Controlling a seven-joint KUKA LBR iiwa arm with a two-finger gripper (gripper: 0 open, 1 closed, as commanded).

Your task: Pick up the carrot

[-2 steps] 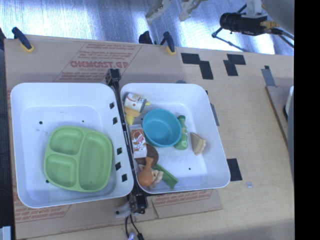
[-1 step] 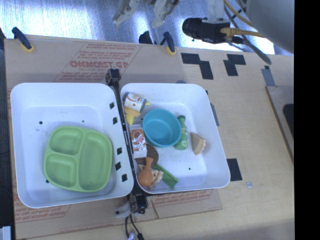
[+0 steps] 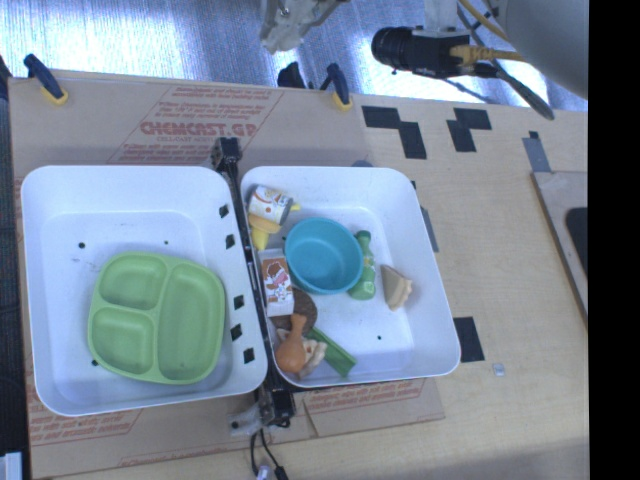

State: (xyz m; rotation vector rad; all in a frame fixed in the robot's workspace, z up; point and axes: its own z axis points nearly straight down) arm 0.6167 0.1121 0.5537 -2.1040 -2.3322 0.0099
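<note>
At the front left corner of the right-hand shallow white bin (image 3: 425,298) lies what seems to be the small orange carrot (image 3: 290,351), touching a green strip-shaped piece (image 3: 333,353) just below the round blue plastic bowl (image 3: 322,255). A green three-compartment tray (image 3: 157,317) sits in the left white bin (image 3: 50,218). The gripper (image 3: 295,13) hangs beyond the counter's far edge, well apart from both; I cannot tell how its jaws stand.
</note>
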